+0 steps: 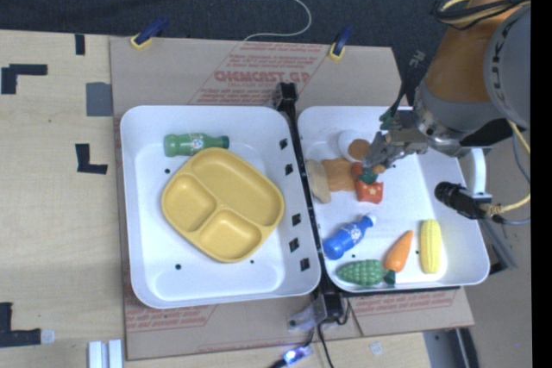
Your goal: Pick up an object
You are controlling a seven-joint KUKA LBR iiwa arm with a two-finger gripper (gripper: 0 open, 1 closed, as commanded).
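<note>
Claw (374, 165) low over red-and-green toy (369, 189) in right bin (461, 276), grip state unreadable to you; approach step, next needs clean closure then lift.

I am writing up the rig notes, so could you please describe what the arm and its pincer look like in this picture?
The arm is bulky and rounded, with a grey shell and a broad orange band above the wrist. Yellowish cables loop over its top and trail near its lower right side. A white bracket carries a black cylindrical part beside the wrist. The pincer is small, dark grey metal, much narrower than the arm.
</note>
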